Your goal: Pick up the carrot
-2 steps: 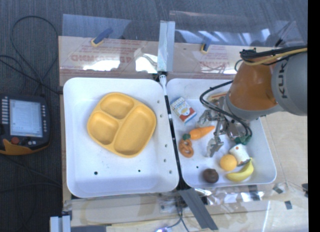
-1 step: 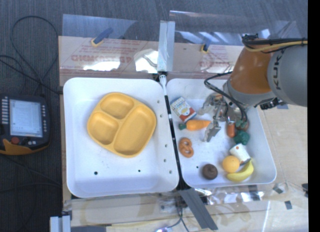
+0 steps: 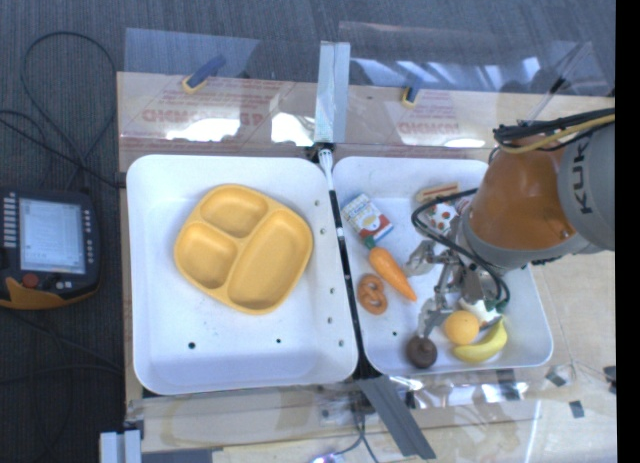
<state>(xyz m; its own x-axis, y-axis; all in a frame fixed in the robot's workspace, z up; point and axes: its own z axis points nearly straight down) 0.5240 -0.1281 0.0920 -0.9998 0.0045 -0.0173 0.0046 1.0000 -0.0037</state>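
Two shallow white bins sit side by side, smooth moulded plastic with rounded corners: the left bin (image 3: 160, 351) and the right bin (image 3: 535, 346). Over the right one hangs the single arm (image 3: 525, 206), a matte grey casing with a glossy orange band, wrapped in loose cables. Its gripper (image 3: 445, 286) is a tangle of thin metal fingers above the bin floor, near an orange ball; whether they are spread or closed I cannot tell.

In the left bin lies one yellow plate (image 3: 243, 247), smooth plastic, rounded, split into three compartments.

The right bin holds the small things, one of each: a curved yellow banana (image 3: 480, 345), a little printed carton (image 3: 363, 216), the carrot (image 3: 390, 273), tapered and orange, lying slantwise near the bin's middle just left of the gripper, a round orange ball (image 3: 461, 327), a brown twisted pretzel (image 3: 372, 294), and a dark round piece (image 3: 421, 352).
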